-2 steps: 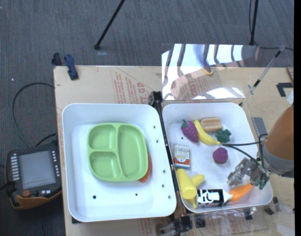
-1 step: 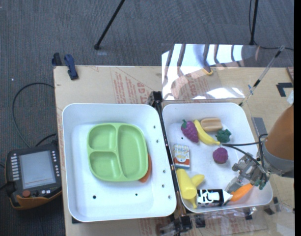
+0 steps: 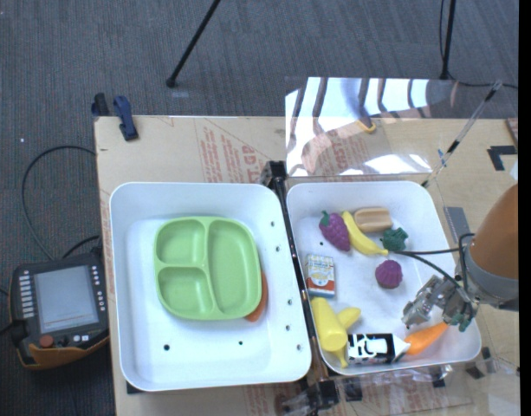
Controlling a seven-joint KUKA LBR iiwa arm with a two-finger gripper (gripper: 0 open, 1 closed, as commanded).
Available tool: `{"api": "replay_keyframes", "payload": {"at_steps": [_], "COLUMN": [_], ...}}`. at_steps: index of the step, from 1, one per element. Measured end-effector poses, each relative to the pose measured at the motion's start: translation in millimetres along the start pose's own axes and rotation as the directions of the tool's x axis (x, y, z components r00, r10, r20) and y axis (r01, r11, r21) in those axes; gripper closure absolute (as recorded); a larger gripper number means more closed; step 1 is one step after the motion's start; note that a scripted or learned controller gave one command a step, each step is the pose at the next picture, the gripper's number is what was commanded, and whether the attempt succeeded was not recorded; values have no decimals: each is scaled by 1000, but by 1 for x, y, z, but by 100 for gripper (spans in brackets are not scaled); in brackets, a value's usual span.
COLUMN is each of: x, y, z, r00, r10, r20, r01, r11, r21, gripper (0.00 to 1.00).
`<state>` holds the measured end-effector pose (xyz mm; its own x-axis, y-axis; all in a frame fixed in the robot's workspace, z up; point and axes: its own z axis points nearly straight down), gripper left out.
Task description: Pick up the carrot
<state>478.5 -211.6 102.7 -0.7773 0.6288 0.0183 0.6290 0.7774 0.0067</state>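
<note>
Camera view, starting at the near edge of the right bin (image 3: pixel 438 199): a black-and-white carton (image 3: pixel 371 347) lies on its side along the front wall, its cap end touching the carrot (image 3: pixel 426 337), which lies tilted in the bin's near right corner. The gripper (image 3: pixel 441 305) hangs just above the carrot's far end, at the end of the grey arm (image 3: pixel 499 263) with its orange band; the metal parts are blurred together, so I cannot tell how far the fingers are spread, and nothing can be made out between them. The carrot rests on the bin floor. Just left of the carton a yellow bottle-shaped toy (image 3: pixel 331 322) lies near the bin's left wall. Farther back, a small orange-and-white box (image 3: pixel 320 276) lies beside that wall, and a dark purple round fruit (image 3: pixel 388 273) sits near the middle of the bin. Beyond them, a purple grape bunch (image 3: pixel 334 230), a banana (image 3: pixel 361 235), a green broccoli piece (image 3: pixel 394 237) and a hot dog bun (image 3: pixel 372 218) cluster at the far side, the banana touching the grapes.

The left bin (image 3: pixel 131 232) holds a green divided plate (image 3: pixel 208 268) with something orange (image 3: pixel 259 304) peeking from under its right edge. Both bins sit on the cardboard-covered worktop (image 3: pixel 204 146), where a blue clamp (image 3: pixel 124 116) grips the far left corner. A teach pendant (image 3: pixel 61 305) lies on the floor to the left.
</note>
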Motion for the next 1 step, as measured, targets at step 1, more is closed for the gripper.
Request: {"api": "replay_keyframes", "payload": {"at_steps": [1], "x": [0], "y": [0], "z": [0], "r00": [1000], "r10": [-1], "r20": [0], "r01": [1], "r11": [1000], "r21": [0], "gripper": [0]}}
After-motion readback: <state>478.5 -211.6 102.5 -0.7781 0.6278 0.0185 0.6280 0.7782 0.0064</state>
